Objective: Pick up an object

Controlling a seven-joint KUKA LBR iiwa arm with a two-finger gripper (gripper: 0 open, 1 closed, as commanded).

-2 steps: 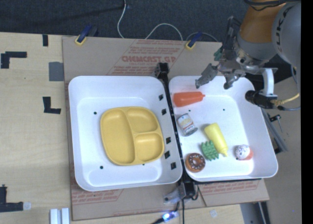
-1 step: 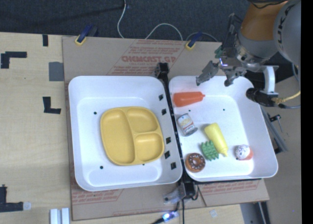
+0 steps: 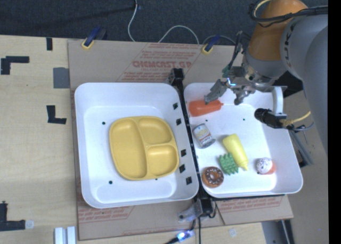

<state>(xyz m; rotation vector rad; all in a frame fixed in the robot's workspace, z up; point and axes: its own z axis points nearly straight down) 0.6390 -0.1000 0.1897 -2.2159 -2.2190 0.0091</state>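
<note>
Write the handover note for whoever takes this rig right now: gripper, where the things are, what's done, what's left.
Gripper: open, holding nothing, above the far end of the right bin, beside the orange carrot.
Right bin also holds a small can, yellow banana, green toy, doughnut and a red-and-white ball.
Left bin holds a yellow divided plate.
Done: nothing lifted.
Left: grasp one object and lift it; the carrot is closest.
</note>
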